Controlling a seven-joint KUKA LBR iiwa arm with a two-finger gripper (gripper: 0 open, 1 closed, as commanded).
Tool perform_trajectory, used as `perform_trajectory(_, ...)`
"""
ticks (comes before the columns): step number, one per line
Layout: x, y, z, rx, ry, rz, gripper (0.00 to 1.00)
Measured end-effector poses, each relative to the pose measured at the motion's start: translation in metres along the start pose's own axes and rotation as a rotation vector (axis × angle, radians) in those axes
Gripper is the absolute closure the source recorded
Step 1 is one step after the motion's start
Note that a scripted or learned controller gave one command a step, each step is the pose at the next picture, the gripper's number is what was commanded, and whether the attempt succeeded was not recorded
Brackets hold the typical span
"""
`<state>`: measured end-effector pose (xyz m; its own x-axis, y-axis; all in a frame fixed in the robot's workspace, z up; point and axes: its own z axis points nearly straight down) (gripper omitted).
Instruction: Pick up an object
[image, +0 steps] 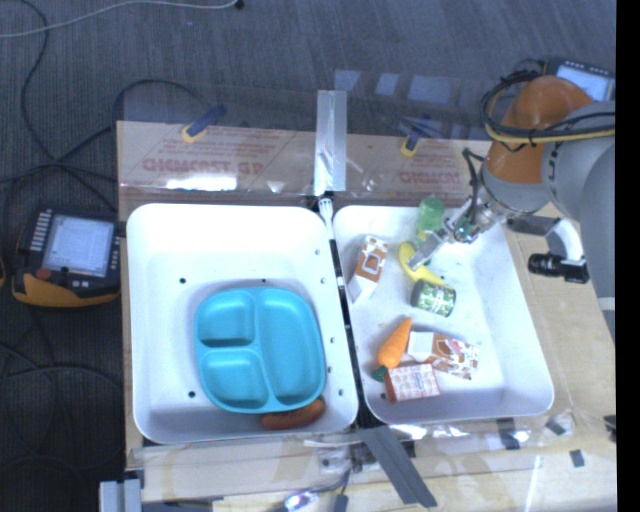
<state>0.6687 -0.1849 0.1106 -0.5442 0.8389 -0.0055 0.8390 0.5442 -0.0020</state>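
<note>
The grey arm with its orange band (535, 115) reaches in from the upper right, its tool (432, 245) low in the right white bin (530, 330), just over a curved yellow banana-like piece (415, 262) that it partly covers. Whether the tool is open or closed is too small to tell. A green bottle (430, 212) stands just above, a small green can (433, 298) just below. Lower lie an orange carrot (394, 343), a brown-and-white carton (368, 265) and red printed packets (413, 381). The left white bin (160, 250) holds a blue divided plate (260, 345); a brown sausage (292, 414) peeks from under its lower edge.
</note>
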Motion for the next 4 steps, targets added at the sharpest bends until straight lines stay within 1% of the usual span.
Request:
perform_trajectory(1, 0.029, 0.014, 0.022, 0.016, 0.004, -0.068, 0.0)
perform_trajectory(2, 0.068, 0.001, 0.021, -0.01, 0.0, 0.095, 0.0)
perform_trajectory(3, 0.069, 0.002, 0.012, -0.012, 0.003, 0.096, 1.0)
perform_trajectory(4, 0.141, 0.049, -0.073, 0.001, 0.006, 0.278, 1.0)
